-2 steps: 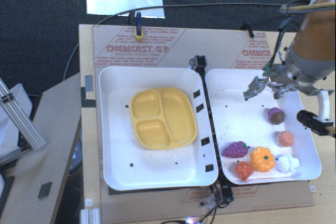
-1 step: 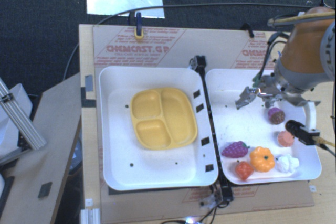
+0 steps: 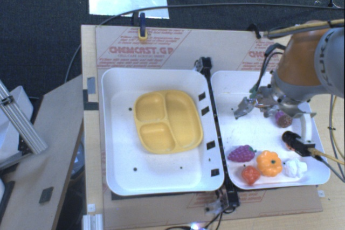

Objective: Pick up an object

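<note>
Tool [image 3: 245, 107] above right bin [image 3: 232, 137], grapes [image 3: 241, 154] near

Yellow divided plate [image 3: 167, 121] in left bin [image 3: 116, 132]; gripper [image 3: 243, 109] over right bin [image 3: 232, 132] above toy fruit [image 3: 257, 161].

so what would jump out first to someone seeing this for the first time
The yellow divided tray sits alone in the left bin. In the right bin, bright toy foods cluster at the near edge: purple grapes, an orange pumpkin and a strawberry. The gripper reaches in above them.
</note>
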{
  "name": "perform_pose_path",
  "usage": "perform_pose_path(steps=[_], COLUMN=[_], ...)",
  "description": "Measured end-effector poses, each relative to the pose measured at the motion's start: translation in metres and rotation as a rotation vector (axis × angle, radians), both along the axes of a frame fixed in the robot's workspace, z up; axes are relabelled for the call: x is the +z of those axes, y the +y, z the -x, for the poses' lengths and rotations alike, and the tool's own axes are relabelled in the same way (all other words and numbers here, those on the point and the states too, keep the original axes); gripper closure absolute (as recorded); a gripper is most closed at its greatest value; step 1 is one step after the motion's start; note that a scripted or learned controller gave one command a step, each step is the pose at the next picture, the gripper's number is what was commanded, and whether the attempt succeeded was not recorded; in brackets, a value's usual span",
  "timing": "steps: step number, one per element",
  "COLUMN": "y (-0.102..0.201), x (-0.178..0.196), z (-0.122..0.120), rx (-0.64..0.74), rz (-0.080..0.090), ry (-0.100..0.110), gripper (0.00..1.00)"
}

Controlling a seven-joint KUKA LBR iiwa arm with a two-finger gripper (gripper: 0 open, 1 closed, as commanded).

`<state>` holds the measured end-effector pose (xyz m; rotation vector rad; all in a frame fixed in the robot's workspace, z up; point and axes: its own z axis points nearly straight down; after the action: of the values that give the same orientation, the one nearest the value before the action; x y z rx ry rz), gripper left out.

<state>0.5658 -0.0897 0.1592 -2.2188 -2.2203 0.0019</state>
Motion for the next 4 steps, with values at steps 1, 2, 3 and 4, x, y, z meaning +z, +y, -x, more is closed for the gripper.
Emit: perform_pose_path(steps=[1, 2, 3, 4], y=[0.004, 0.004, 0.003, 0.003], x=[-0.062, -0.048, 0.015, 0.066], z=[0.002, 0.0, 0.002, 0.0], rx=[0.0, 0.0, 0.002, 0.003], rz=[0.0, 0.001, 0.002, 0.002], ry=[0.001, -0.005, -0.01, -0.01], gripper=[0.0, 1.0, 1.0, 1.0])
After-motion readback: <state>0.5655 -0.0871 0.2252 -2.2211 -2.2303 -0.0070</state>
